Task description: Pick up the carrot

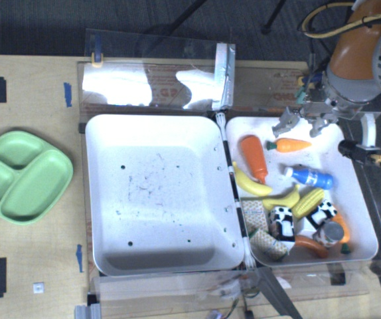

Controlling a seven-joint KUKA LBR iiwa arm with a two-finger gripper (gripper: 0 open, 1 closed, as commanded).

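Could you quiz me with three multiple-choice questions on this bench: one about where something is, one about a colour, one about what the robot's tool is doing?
1. The small orange carrot with its green top lies in:
A. the left white bin
B. the right white bin
C. the green divided plate

2. The plastic bottle beside the yellow banana is:
A. blue
B. red
C. black

3. The tool is:
A. lifting the carrot
B. above the carrot, open
C. over the left bin

Answers: 1 B, it lies at that bin's far end; 2 A, blue body; 3 B, fingers spread, nothing between them.
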